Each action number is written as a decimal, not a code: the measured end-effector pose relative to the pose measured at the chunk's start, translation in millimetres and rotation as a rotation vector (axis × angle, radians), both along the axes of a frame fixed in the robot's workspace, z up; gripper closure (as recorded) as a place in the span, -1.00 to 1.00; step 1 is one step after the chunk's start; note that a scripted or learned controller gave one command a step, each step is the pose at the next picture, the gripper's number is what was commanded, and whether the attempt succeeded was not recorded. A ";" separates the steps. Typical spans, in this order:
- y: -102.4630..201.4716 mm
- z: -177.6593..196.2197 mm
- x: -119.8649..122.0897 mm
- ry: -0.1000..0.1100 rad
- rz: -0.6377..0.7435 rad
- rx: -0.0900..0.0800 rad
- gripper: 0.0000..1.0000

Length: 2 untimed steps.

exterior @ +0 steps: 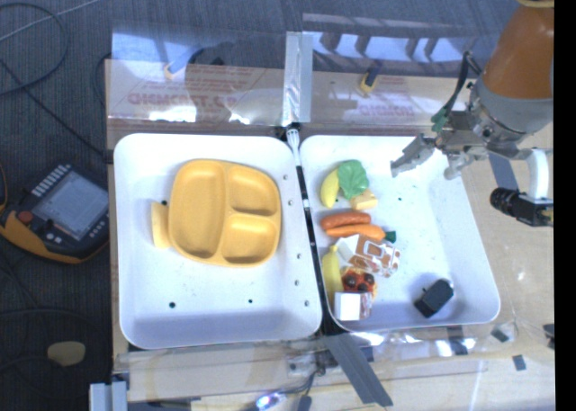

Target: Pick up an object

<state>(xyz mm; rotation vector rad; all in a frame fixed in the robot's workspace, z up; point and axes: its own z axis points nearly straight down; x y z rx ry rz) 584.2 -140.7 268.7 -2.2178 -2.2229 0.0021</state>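
Your gripper [430, 159] hangs over the back of the right bin [468, 220], its two fingers spread and nothing between them. You have picked up nothing yet; the whole grasp is left. The toy food, carrot [346, 219] among it, lies along that bin's left wall, and a black object [436, 297] sits near its front right corner.

The bench [135, 103] carries 2 white bins: the left bin [135, 310] at 9 o'clock, the right bin [472, 256] at 3, apparently touching.
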 end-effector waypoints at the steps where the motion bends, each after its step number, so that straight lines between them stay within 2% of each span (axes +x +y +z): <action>1: 30.5 -88.3 7.2 0.001 0.122 0.000 -1.00; 2: 37.9 -162.1 1.2 -0.028 0.172 -0.004 -1.00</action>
